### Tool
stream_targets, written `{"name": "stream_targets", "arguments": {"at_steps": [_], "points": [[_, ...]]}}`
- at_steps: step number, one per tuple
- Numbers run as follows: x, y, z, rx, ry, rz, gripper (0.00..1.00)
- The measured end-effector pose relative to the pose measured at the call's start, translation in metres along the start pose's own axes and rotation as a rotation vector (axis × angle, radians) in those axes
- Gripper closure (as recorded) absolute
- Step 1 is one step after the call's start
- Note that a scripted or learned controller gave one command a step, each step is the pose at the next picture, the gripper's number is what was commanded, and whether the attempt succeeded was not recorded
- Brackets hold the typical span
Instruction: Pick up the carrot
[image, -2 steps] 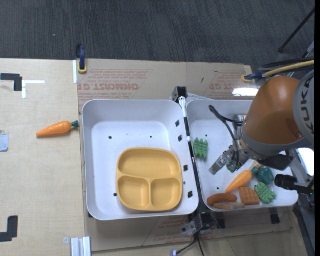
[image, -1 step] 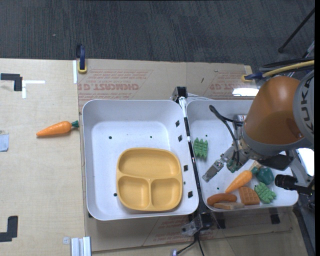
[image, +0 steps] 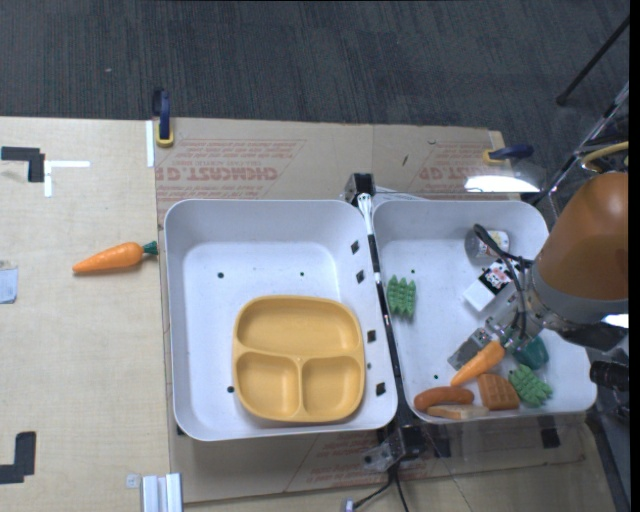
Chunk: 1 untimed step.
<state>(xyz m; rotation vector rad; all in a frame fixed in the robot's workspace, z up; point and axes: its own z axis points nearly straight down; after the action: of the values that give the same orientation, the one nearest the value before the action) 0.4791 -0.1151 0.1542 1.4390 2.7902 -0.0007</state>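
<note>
I see the gripper (image: 492, 345) low in the right bin (image: 430, 225), its 2 fingers apparently clamped on a carrot (image: 478, 362) beside the bread slice (image: 498, 391). I'd lift straight up, slowly, avoiding neighbouring toys.

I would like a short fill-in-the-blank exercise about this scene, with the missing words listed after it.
1. The yellow tray lies in the ____ bin.
2. One carrot lies outside the bins, on the ____ side of the view.
3. The end effector is over the ____ bin, at a second carrot.
4. The sausage lies near that bin's ____ edge.

Missing words: left; left; right; front
</note>
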Motion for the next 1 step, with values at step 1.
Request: {"name": "stream_targets", "arguments": {"at_steps": [1], "points": [[-0.0211, -0.0157, 0.0624, 0.000, 0.002, 0.115, 0.00]]}}
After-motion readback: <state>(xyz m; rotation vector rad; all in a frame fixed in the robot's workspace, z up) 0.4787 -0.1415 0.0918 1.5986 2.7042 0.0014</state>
